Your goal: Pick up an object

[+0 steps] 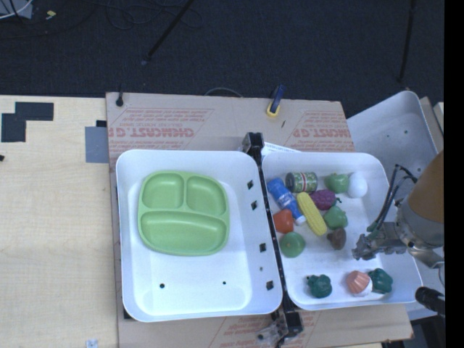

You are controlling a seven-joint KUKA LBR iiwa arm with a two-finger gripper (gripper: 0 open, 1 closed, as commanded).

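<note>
Toy foods (pixel 313 214) clustered in right bin (pixel 377 167)

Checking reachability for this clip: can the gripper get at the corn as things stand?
Probably yes. The gripper sits over the right bin, and the corn lies on top of the pile, uncovered, though a blue bottle and purple toy crowd it.

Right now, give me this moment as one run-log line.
hand: low over right bin, right side, nothing seen held | nearest: brown toy | left bin: green divided plate

Toy cluster (pixel 313 207) crowds right bin's (pixel 377 167) back-left; middle apparently open.
</note>
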